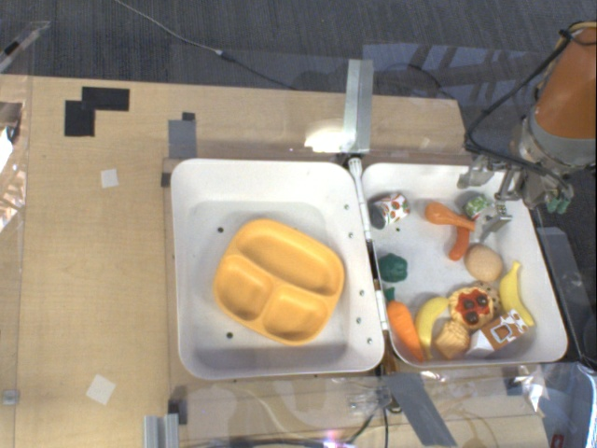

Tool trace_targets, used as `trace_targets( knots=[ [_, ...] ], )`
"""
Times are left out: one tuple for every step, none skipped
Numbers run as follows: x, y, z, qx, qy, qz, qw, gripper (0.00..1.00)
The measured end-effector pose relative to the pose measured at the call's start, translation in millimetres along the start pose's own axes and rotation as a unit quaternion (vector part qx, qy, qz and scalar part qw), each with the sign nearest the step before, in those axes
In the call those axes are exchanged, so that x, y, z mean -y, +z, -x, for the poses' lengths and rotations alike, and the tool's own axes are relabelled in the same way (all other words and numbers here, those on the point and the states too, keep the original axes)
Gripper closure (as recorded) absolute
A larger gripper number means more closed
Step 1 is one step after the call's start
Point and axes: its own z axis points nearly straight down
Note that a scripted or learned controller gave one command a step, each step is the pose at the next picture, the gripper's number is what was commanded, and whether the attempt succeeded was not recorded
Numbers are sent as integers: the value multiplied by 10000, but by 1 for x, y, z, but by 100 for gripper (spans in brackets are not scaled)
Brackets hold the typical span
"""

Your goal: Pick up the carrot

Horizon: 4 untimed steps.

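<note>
**Carrot sits near-left of the fingers, not yet grasped**

While the arm (567,101) hangs over the far-right corner of the right bin (550,343), your gripper (501,194) sits just above the far edge of that bin, close to a small green item (477,206). Fingers look parted a little and nothing is between them, so count them as holding nothing.

Carrot (403,329) lies at the near-left corner of the right bin, against the divider wall. Its long axis runs roughly far-to-near with a slight lean to the right at the near end. From the fingers it is well apart: go left and toward the near side, diagonal across the bin.

Clutter to watch: a lemon-like yellow piece (429,315) is just right of the carrot, touching or nearly so, and a dark green piece (393,267) sits just beyond its far end. My read: you should close across the short width, and the wall on the left leaves little room for one finger.

Left bin (187,278) carries a yellow tray (278,280), not involved.
</note>
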Motion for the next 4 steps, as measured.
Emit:
trace_targets(
  knots=[
    [-43, 115, 33, 26, 417, 6, 9991, 0],
    [-44, 102, 36, 75, 393, 0, 9992, 100],
    [-18, -12, 44, 48, -1026, -15, 9947, 100],
    [-25, 85, 5, -28, -1648, 17, 9863, 100]
  ],
)
